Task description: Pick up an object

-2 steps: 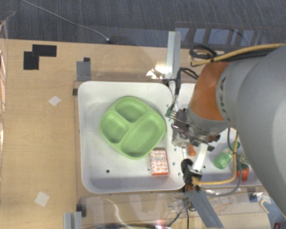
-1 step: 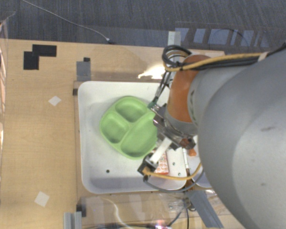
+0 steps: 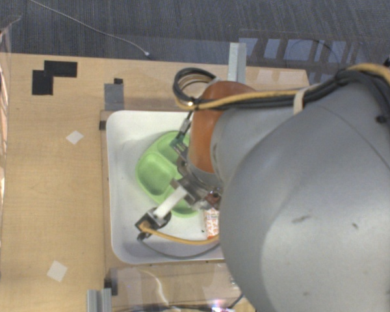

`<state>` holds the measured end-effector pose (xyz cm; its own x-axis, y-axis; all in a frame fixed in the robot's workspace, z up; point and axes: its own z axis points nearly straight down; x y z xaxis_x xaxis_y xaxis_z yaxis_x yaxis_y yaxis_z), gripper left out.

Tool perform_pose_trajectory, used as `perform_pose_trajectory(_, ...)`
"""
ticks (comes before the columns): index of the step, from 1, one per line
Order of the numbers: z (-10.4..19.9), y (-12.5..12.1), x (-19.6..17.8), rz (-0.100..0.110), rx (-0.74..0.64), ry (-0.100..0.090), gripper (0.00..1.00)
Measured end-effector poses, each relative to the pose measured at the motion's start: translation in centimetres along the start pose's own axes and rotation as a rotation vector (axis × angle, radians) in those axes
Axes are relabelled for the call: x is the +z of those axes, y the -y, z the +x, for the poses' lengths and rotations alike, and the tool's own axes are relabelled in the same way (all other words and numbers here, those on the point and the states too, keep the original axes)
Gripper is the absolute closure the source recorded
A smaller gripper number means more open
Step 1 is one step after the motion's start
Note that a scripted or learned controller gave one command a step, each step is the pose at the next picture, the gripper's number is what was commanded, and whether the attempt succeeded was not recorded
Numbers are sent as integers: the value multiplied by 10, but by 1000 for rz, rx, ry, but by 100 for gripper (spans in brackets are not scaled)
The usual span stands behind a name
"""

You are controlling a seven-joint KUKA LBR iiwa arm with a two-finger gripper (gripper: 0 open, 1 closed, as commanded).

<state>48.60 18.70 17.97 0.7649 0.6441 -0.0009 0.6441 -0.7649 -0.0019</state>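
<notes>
A light green sectioned dish [image 3: 157, 169] lies in the middle of the left white bin [image 3: 120, 174]. My gripper [image 3: 194, 188] hangs low over the dish's right side, under the orange-banded wrist [image 3: 205, 132]. The wrist and arm hide the gripper's tip and the right part of the dish. A small packet with red and white print [image 3: 211, 222] peeks out just below the gripper, near the bin's front wall.
The grey arm body [image 3: 312, 200] covers the right half of the view, including the other bin. The tan bench [image 3: 45, 174] stretches to the left of the bin, with black marks at its back left corner [image 3: 52, 75].
</notes>
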Motion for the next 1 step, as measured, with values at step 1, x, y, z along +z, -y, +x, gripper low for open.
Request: perform_pose_trajectory(1,-12,-28,84,-3,337,-32,100)
